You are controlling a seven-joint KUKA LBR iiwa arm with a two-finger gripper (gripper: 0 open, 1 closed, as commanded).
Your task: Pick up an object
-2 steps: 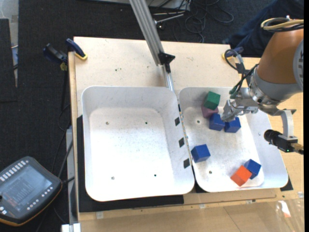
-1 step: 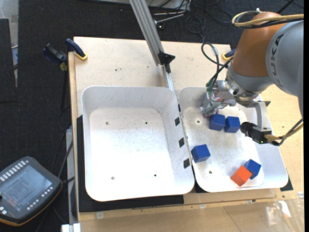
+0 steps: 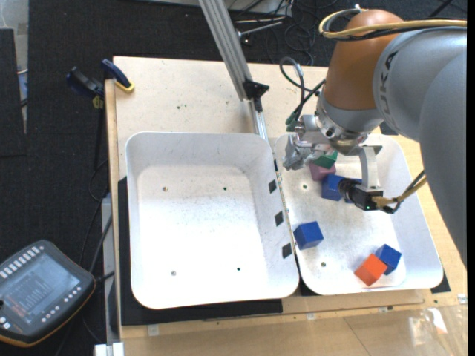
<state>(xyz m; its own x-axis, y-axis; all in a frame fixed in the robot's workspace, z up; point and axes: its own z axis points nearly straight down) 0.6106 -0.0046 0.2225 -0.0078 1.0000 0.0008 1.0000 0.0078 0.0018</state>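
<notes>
Grey arm with orange band (image 3: 371, 58) leans over the right white plastic bin (image 3: 415, 273) — its gripper (image 3: 326, 158) sits low at the far end, above a mauve block (image 3: 320, 170) and a blue cube (image 3: 332, 187). Whether it grips anything, I cannot tell. Nearer lie another blue cube (image 3: 308, 234) and an orange cube (image 3: 370, 270) touching a third blue one (image 3: 389, 257).

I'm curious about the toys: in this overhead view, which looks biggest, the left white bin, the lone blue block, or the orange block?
1. Left white bin, by far.
2 and 3. Lone blue block and orange block: look alike, too close to rank.
</notes>
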